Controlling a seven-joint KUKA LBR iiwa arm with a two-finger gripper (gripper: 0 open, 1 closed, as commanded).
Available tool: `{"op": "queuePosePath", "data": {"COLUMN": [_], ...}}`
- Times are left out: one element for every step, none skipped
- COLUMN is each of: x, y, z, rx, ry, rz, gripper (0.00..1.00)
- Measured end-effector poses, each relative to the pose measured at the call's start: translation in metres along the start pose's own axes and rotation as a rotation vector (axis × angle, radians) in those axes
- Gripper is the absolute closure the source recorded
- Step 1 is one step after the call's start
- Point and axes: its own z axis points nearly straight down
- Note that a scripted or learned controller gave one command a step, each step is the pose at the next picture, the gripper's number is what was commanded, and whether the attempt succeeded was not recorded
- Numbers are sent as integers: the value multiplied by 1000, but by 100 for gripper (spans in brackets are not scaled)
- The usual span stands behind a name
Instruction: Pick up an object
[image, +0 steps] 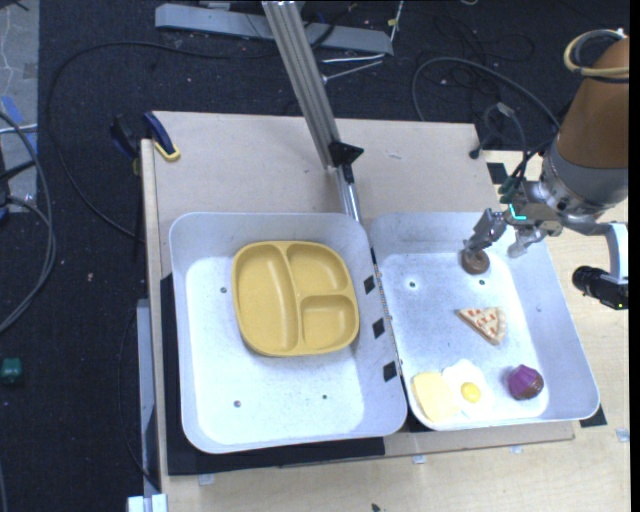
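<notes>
The right bin (560, 330) holds a small brown round piece (475, 263) near its far edge, a pizza slice (483, 323) in the middle, a fried egg (466, 384) beside a pale yellow slab (430, 395) at the near edge, and a purple onion (525, 381) at the near right. My gripper (505, 237) hangs over the bin's far end with its fingers spread, open. The left finger (485, 232) stands just above the brown piece. Nothing is held between the fingers.
A yellow divided plate (296, 297) lies in the left bin (210, 390). A slanted metal pole (310, 85) runs from the top down to the bins' shared edge. Cables lie on the dark floor around the bench.
</notes>
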Motion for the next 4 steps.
{"op": "queuePosePath", "data": {"x": [0,-8,-5,-5], "y": [1,6,-1,-1], "z": [-1,50,96,160], "rx": [-3,0,2,3], "ry": [0,0,1,1], "rz": [-1,1,1,1], "gripper": [0,0,0,0]}}
